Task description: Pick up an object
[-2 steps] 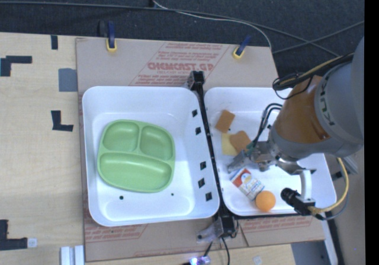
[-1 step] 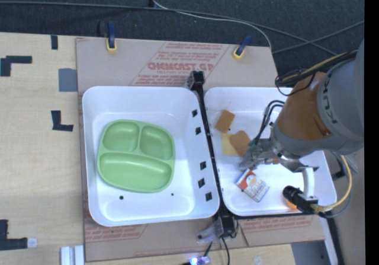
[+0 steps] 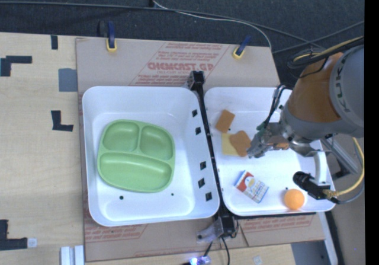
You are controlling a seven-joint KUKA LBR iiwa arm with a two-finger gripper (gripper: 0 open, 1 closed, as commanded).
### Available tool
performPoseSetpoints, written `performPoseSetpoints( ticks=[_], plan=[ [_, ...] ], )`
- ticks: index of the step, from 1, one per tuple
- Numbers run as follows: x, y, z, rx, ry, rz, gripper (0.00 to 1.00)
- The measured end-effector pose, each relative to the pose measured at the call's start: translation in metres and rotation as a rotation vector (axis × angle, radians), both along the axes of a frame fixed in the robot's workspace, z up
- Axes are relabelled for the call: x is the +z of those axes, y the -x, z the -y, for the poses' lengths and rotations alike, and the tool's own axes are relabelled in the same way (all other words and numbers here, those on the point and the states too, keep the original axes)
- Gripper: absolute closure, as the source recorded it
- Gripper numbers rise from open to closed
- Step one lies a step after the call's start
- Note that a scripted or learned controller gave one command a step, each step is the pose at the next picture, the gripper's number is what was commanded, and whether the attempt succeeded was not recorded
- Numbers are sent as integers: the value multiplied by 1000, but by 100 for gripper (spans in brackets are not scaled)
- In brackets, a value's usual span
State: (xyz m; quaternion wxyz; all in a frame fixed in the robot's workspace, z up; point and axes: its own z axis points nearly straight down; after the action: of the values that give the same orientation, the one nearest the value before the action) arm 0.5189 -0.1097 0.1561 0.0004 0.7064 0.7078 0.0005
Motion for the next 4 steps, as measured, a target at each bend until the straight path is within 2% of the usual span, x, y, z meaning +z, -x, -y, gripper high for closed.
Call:
performPoseSetpoints(
  ticks=[1,2,4],
  plan=[
    [45,8,-1,-1,0,0,100],
    [63,7,-1,0,0,-1,100],
    [47,3,-105,4,-1,-4,100]
  ],
)
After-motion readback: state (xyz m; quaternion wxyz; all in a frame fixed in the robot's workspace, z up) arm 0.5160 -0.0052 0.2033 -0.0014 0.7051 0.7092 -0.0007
